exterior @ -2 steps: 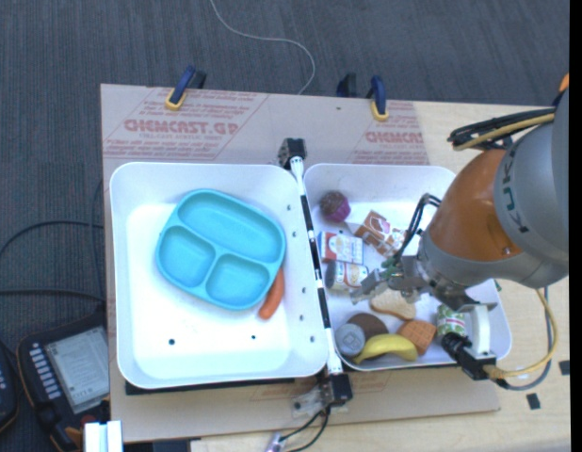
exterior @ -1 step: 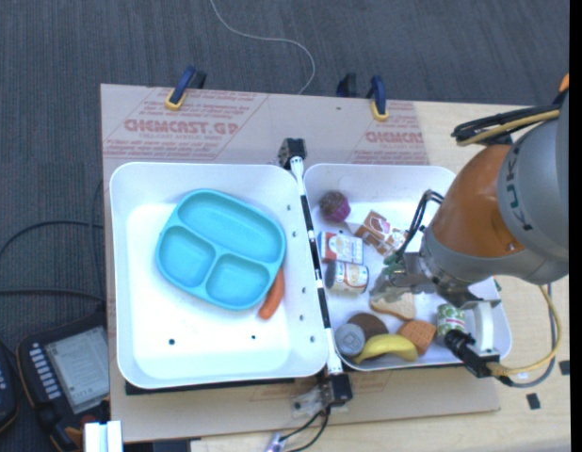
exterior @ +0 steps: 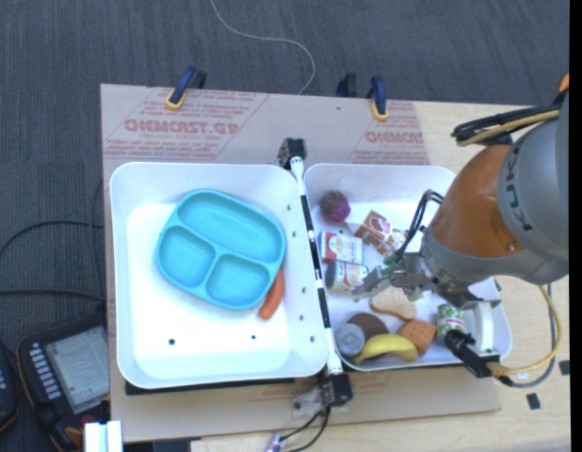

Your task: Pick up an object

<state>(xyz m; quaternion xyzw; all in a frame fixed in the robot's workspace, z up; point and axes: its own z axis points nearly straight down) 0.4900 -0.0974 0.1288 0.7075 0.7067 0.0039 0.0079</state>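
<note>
Two white bins sit side by side on your bench, and you can count their contents as follows.

Left bin (exterior: 121, 252): one blue divided plate (exterior: 220, 250) near its middle, and one carrot (exterior: 272, 295) lying against the plate's lower right edge, close to the wall shared with the other bin.

Right bin (exterior: 385, 171): one dark purple round item (exterior: 335, 205) near the upper left corner; one small brown packet (exterior: 377, 228) just right of it; two white cartons (exterior: 344, 259) along the left wall; one slice of toast (exterior: 394, 303) near the middle; one round brown item (exterior: 364, 328) and one banana (exterior: 385, 348) by the lower edge; one orange cracker-like piece (exterior: 418, 332) just right of the banana; one small green-and-white can (exterior: 450, 318) toward the lower right.

Arm: the gripper (exterior: 396, 281) hangs low over the middle of the right bin, just above the toast and beside the cartons. You cannot tell from this view whether its fingers are apart or together, since the wrist body covers them. You see nothing clearly lifted or clamped.

Progress, as a judgement: the approach looks made, with the tool down among the items. The grasp itself is unconfirmed and the lift is not yet done. Likely candidates are the toast or the nearer carton, both resting on the bin floor.
</note>
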